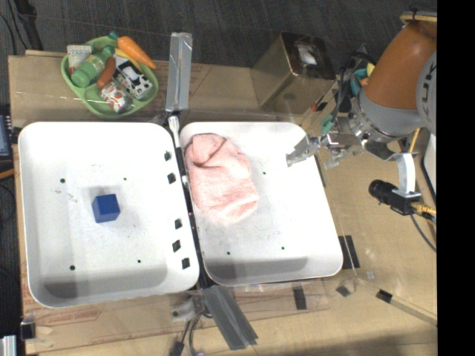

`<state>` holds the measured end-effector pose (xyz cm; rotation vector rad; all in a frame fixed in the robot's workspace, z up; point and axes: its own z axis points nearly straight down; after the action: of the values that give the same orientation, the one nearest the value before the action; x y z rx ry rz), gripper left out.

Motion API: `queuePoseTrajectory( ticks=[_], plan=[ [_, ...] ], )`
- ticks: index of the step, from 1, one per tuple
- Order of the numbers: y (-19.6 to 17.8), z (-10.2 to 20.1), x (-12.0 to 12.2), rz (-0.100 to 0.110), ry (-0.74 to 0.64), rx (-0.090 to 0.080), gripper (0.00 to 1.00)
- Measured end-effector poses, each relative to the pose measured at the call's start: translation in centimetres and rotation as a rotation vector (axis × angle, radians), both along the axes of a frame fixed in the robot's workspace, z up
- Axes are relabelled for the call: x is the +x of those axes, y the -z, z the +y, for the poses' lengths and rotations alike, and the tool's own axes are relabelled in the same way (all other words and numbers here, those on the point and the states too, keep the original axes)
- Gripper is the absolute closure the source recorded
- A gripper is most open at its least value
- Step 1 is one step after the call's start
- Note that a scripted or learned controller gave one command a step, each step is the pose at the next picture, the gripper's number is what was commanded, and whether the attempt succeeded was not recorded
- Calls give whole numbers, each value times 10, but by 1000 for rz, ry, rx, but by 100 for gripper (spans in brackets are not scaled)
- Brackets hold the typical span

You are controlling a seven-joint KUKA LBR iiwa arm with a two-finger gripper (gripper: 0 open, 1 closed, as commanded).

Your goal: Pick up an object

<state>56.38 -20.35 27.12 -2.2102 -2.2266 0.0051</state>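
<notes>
So the bench point(371, 221) is a tan wooden top with two shallow white bins sitting side by side on it. The left bin point(44, 199) and the right bin point(297, 228) butt up against each other along their inner edges, with a row of small black clips down the seam.

The arm point(401, 73) comes in over the bench's right edge, grey with that fat orange band on it, and its wrist hangs just past the right bin's far right corner.

Next biggest is a crumpled pink cloth point(219, 178), lying in the right bin up against its left edge, running from the far left corner down to about the middle. Rest of that bin's floor is bare white.

Off the bins, at the bench's far left corner, there's a green bowl point(78, 87) stuffed with toy food, a carrot on top. A tan cardboard box point(286, 73) sits along the bench's far edge behind the right bin.

The gripper point(300, 154) hovers over the right bin's far right corner, well apart from the cloth. Honestly can't tell how wide it's set from this angle, too small and cluttered, though nothing's visibly in it.

Smallest: a blue cube point(106, 208) in the left bin, left of centre, standing alone.
</notes>
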Motion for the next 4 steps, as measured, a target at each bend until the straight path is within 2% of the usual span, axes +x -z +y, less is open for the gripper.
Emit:
queuePoseTrajectory(
  ticks=[1, 2, 3, 4],
  plan=[
    [-116, -7, 20, -6, -20, -2, 0],
    [72, -5, 12, 2, -26, 0, 0],
    [176, 21, 35, -1, -126, 0, 0],
    [180, 66, 18, 0, -257, 2, 0]
  ],
)
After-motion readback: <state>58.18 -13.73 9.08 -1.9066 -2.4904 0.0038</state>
